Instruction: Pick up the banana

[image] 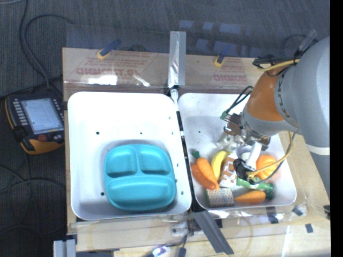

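Camera view shows me the gripper (239, 150) low inside the right bin (203, 119), hanging over the cluster of toy food near the front wall. I cannot tell how it is set from this angle. The banana (218, 162) lies in that right bin, just left of the gripper, tucked between a carrot (205, 174) on its left and a small printed box (229, 173) on its right. A second carrot (250, 197) rests along the front wall, and an orange fruit (266, 163) sits at the right. A blue divided plate (140, 176) lies in the left bin (88, 122).
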